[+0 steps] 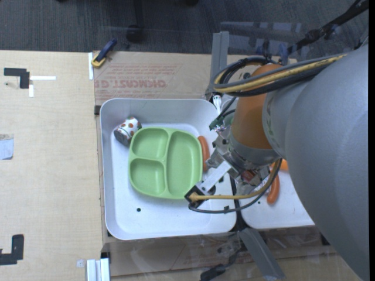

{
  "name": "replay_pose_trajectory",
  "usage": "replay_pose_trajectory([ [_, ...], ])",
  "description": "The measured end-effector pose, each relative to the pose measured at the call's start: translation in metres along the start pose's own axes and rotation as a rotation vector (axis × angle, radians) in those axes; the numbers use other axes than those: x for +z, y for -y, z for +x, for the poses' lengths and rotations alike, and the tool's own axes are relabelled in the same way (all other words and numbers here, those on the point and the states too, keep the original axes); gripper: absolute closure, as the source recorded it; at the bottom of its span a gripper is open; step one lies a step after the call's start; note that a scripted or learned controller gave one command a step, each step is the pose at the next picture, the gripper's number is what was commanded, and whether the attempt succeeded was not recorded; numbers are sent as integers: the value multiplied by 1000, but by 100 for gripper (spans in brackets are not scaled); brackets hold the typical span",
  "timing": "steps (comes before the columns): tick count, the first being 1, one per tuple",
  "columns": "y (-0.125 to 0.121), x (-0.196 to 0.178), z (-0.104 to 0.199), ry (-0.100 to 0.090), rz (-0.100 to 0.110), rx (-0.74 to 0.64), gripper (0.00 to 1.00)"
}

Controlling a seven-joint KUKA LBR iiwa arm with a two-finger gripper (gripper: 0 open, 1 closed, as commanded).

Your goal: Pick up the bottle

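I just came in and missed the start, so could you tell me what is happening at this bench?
The robot arm hangs over the seam between the two white bins, beside the green divided plate in the left bin. The bottle lies on its side by the plate's upper-left corner, apart from the arm and not yet picked up.

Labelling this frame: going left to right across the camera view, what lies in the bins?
Bottle, green tray, orange stick at the tray's right edge, second orange stick in the right bin.
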State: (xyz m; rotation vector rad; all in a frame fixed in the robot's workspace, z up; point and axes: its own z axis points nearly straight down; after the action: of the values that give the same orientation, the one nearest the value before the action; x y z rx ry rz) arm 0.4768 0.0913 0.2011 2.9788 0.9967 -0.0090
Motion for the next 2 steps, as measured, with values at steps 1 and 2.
replay_pose_trajectory([
  [1,-3,9,4,0,0,106,0],
  [2,38,110,71,-3,-2,185,0],
])
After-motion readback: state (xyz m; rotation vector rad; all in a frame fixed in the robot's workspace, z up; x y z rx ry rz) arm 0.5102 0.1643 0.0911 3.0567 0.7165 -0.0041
